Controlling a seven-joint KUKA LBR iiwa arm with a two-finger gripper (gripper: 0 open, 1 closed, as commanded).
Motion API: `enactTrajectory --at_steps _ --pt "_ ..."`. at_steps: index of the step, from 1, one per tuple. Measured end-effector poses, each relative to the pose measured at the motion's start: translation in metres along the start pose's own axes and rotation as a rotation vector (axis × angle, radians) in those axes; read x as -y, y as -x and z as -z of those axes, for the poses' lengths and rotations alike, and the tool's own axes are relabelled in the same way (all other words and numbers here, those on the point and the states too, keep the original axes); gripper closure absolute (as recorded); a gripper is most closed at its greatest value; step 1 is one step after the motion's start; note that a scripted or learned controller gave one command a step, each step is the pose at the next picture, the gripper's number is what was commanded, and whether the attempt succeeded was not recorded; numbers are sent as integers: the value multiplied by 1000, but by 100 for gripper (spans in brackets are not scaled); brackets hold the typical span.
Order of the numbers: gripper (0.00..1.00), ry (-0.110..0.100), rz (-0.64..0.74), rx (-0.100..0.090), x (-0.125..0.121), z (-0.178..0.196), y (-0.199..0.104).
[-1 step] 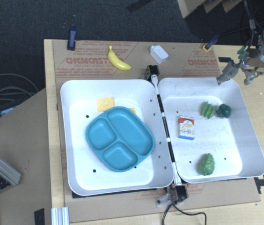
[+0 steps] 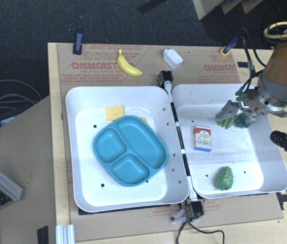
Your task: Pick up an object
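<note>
Well below the pincer [image 2: 233, 117], whose grip I cannot tell, the small card box [image 2: 202, 138] lies flat in the right bin [image 2: 270, 174], apart from it.

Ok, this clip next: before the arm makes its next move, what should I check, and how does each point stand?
1. Gripper over the right bin: ok.
2. Object clearly held in the gripper: cannot tell.
3. Small carton lying apart from the bin walls: ok.
4. Green object apart from the carton: ok.
5. Blue divided plate in the left bin, away from the arm: ok.
</note>
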State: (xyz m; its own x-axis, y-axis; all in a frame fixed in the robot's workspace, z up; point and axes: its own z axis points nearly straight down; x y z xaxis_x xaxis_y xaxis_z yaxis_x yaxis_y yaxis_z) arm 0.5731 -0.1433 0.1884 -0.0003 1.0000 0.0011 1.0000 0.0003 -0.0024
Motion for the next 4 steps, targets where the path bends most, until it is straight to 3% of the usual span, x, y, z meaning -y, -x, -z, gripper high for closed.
enactTrajectory --at_steps 1,2,3,4 --pt "0 -1 -1 0 95 -32 -31" --pt "0 -1 -2 0 95 -101 -9" --pt "0 4 -1 2 86 -86 6" --pt "0 4 0 1 94 -54 -23"
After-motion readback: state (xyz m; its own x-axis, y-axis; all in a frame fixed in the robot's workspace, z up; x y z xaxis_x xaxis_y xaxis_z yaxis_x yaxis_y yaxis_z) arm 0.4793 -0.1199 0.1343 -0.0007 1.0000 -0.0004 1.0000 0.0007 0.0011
